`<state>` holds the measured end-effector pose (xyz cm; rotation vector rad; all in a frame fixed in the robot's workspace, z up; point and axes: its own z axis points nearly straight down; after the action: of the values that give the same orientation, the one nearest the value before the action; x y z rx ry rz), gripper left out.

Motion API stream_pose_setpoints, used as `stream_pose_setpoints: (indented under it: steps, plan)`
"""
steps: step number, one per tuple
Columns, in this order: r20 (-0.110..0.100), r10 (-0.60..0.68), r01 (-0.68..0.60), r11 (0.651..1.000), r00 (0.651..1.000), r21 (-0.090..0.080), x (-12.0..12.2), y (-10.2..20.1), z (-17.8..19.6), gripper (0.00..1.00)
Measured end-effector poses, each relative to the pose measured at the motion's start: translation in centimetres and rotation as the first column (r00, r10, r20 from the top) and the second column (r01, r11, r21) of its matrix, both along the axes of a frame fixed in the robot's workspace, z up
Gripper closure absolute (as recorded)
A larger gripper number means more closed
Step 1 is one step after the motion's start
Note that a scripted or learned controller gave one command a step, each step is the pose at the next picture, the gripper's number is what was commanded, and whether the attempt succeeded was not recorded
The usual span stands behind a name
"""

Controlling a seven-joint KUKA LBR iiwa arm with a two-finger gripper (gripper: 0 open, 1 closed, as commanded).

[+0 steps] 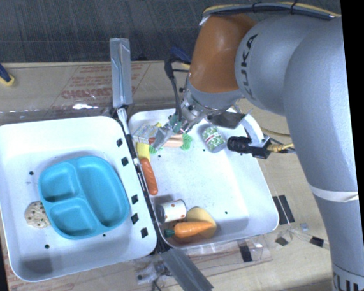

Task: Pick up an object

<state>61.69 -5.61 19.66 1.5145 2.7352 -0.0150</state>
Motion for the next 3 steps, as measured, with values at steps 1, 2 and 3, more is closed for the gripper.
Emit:
stream_pose_setpoints:
  steps: [1, 2, 3]
  plan:
    - [-0.008, -0.09, 0.09, 0.996, 0.996, 0.014, 1.7, -1.1, 0.5, 1.0]
    - [-0.018, -0.065, 0.066, 0.998, 0.998, 0.015, -5.7, -4.8, -8.3, 1.0]
    - [-0.006, -0.084, 0.084, 0.996, 0.996, 0.017, -12.6, -2.5, -0.3, 1.0]
